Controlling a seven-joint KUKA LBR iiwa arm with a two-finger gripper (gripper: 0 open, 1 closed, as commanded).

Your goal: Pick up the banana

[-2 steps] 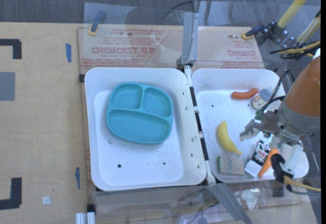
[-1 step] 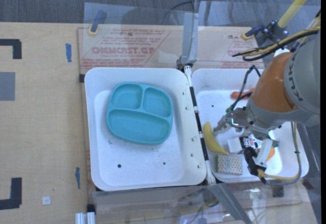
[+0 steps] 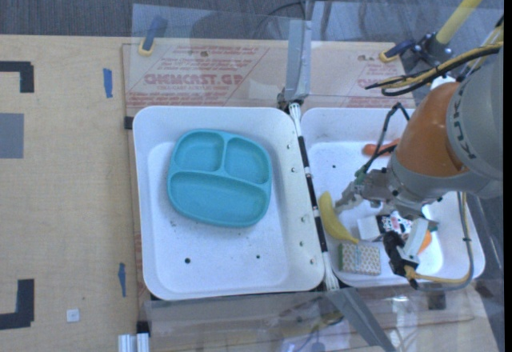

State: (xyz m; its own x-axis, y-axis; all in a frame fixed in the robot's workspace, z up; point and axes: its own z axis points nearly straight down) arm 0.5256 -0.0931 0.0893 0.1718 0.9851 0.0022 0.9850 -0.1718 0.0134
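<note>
The yellow banana [image 3: 330,219] lies in the right bin [image 3: 340,133], along its left wall near the front. My gripper [image 3: 358,192] hangs low over that bin, just right of the banana's upper end, under the orange band of the arm. I see nothing held in the gripper. The arm hides the middle of the right bin.
A blue divided plate [image 3: 219,178] rests in the left bin [image 3: 208,262]. In the right bin, a speckled beige block [image 3: 360,258] sits just in front of the banana, an orange item [image 3: 374,149] lies at the back, and another orange piece [image 3: 425,241] is near the front right.
</note>
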